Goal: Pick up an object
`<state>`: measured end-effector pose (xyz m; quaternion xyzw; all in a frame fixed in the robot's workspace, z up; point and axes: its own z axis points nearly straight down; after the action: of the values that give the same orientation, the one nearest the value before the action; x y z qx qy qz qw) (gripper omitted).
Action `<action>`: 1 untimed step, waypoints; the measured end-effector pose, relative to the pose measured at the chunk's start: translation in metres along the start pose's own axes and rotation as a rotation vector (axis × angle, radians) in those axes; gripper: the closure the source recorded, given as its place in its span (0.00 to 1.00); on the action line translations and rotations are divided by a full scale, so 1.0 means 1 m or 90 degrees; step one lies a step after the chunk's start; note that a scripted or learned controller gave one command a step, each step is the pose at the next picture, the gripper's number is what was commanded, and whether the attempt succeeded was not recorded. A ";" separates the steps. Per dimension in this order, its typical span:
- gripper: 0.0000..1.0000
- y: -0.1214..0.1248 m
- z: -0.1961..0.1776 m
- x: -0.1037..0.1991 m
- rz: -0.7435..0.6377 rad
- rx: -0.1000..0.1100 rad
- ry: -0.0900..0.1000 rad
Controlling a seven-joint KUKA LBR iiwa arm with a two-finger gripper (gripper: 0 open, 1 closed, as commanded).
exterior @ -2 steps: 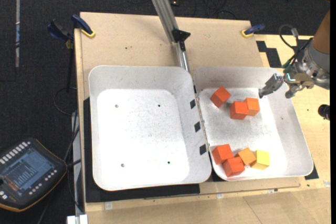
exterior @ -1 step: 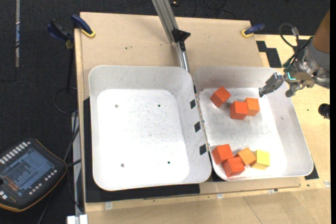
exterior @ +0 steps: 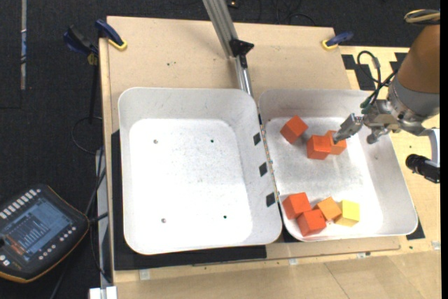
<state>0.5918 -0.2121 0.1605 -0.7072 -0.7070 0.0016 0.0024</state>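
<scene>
At nine o'clock lies the left shallow white plastic bin (exterior: pixel 140 108), a rounded-cornered tray whose floor is finely speckled and marked by four small dark dots. It sits on the pale wooden bench board (exterior: pixel 175 45), a flat, matt sheet with blue-and-yellow clamps (exterior: pixel 106 33) gripping its far corners. Off the board at seven o'clock rests a grey handheld control pendant with an orange rim (exterior: pixel 31 231).

A slim silver metal pole (exterior: pixel 213 0) slants down from twelve o'clock to the seam between the bins.

The right shallow white plastic bin (exterior: pixel 392 192) holds six small blocks, all matt with crisp edges. Toward its far side an orange-red cube (exterior: pixel 294 129) stands alone; just beside it, toward three o'clock, a second orange-red block (exterior: pixel 320 146) touches a smaller orange block (exterior: pixel 337 143). At the near edge, around five o'clock, a red-orange cube (exterior: pixel 297 204) and another red-orange cube (exterior: pixel 312 222) sit touching, with a lighter orange cube (exterior: pixel 329 209) and a yellow cube (exterior: pixel 349 212) in a row beside them.

The grey metal two-finger gripper (exterior: pixel 348 129) reaches in from three o'clock, its one clearly seen finger tip resting at the smaller orange block. Whether the fingers stand apart or together, I cannot tell. No block is seen between them.
</scene>
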 end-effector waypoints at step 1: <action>0.00 0.008 0.038 0.000 -0.001 -0.015 -0.005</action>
<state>0.5993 -0.2117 0.1223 -0.7066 -0.7075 -0.0041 -0.0086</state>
